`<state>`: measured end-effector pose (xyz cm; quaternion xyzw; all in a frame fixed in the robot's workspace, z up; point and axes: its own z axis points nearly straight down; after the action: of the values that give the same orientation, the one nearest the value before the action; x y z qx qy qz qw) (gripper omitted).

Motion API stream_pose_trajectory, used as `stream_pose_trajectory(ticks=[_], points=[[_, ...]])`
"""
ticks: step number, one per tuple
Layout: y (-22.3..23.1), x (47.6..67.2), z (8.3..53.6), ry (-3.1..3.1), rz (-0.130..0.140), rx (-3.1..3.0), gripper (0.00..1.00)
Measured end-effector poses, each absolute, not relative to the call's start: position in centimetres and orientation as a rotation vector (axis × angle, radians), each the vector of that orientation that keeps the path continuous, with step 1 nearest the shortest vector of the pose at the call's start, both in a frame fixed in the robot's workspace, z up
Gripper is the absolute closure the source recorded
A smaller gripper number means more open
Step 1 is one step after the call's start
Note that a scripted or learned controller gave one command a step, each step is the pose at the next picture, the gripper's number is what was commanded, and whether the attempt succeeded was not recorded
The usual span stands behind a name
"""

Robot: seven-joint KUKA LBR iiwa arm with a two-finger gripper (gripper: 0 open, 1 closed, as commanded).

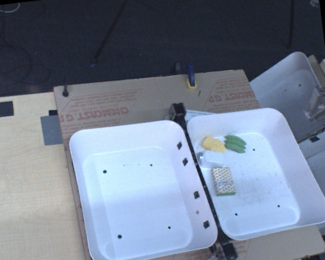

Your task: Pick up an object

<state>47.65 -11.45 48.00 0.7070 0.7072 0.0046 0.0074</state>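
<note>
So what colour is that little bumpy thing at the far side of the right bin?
Green, lying beside a yellow piece; the camera view shows it.

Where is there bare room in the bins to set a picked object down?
The left bin has a bare floor from wall to wall. In the right bin, the lower and right floor is free. Its upper left, by the divider, is crowded: yellow object, green object and patterned block.

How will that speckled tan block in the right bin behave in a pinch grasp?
The speckled tan block looks like a sponge: probably light and squashy. It lies flat, so rolling seems unlikely. It sits close to the bin wall, which may crowd one finger.
</note>
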Motion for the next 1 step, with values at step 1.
stream_pose_trajectory(ticks=[1], points=[[-6.75,48.39,36.5,2.234,-0.013,2.224,1.0]])
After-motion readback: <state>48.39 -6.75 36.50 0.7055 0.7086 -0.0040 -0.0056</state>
